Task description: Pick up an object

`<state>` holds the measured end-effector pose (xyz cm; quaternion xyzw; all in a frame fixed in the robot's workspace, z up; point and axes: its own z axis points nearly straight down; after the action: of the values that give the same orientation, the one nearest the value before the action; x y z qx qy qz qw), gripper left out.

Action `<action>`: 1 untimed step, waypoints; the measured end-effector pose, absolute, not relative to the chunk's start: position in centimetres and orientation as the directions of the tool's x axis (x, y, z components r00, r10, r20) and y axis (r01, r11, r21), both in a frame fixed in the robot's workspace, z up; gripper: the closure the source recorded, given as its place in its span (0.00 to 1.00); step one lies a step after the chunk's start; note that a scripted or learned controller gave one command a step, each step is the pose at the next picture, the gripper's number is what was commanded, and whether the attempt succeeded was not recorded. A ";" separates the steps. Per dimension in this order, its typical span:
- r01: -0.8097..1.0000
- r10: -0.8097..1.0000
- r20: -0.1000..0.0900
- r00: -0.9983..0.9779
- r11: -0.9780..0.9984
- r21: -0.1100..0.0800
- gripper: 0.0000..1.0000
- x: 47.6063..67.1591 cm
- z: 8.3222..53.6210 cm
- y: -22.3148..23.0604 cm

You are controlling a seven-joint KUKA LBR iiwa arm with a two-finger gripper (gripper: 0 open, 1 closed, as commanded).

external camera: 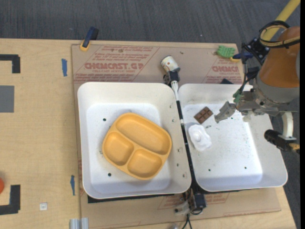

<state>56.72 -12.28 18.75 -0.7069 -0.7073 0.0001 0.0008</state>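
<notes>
Objects for picking lie in the right-hand shallow white bin, right of centre in the frame: a small brown chocolate-like rectangular block and, just below and left of it, a lumpy white plastic piece. Both sit near the bin's left wall, close together but apart. The left-hand shallow white bin holds a yellow three-compartment plastic tray, lying flat at a slant. The grey arm with its orange band reaches in from the right edge, and its hand hangs just right of the brown block, likely lining up on it. Whether the hand is open or closed cannot be told. Nothing shows between its parts. Both bins rest on a brown board on the wooden surface.
</notes>
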 end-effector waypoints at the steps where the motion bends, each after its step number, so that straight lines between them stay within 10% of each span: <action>1: 1.000 1.000 0.000 -0.018 0.018 0.001 0.00 52.4 8.6 -10.6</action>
<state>52.35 -10.63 8.59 -0.7008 -0.7133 -0.0005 -0.0004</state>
